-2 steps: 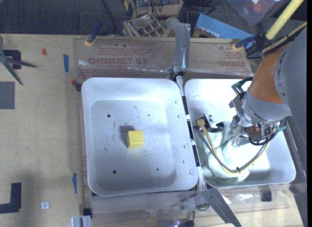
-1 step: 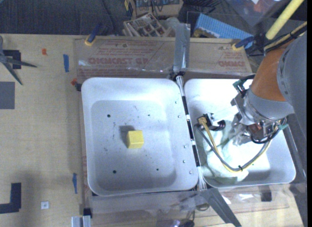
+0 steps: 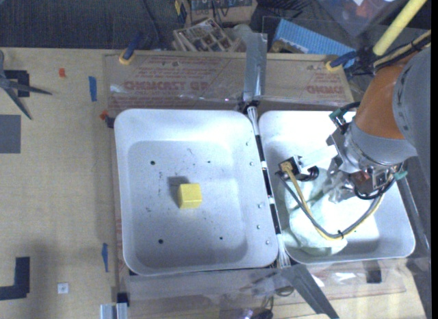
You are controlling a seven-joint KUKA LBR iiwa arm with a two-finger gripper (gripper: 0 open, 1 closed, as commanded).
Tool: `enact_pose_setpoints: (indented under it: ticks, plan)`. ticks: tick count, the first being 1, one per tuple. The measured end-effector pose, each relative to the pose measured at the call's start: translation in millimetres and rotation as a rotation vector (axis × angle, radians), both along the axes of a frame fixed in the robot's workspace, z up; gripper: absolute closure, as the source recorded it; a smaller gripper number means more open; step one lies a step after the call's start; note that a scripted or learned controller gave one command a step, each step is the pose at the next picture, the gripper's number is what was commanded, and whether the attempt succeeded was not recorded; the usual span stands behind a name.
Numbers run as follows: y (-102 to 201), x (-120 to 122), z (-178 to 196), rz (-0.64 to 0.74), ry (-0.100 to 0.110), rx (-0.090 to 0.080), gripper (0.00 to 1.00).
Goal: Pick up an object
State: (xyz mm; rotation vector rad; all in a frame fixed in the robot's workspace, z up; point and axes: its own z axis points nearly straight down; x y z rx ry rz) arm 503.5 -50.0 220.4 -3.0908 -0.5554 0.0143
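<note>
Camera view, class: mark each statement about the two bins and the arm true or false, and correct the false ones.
1. A yellow block lies in the left bin. True.
2. The arm is over the left bin. False: it is over the right bin.
3. The block lies against the left bin's wall. False: it lies near the middle of the floor, apart from the walls.
4. A yellow cable loops over the right bin. True.
5. The two bins stand side by side. True.
</note>
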Motion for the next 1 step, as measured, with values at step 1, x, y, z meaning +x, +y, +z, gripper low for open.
enact_pose_setpoints:
  ticks: [1]
  plan:
    - [45.3,28.1,6.7,0.086,-0.008,0.0,1.0]
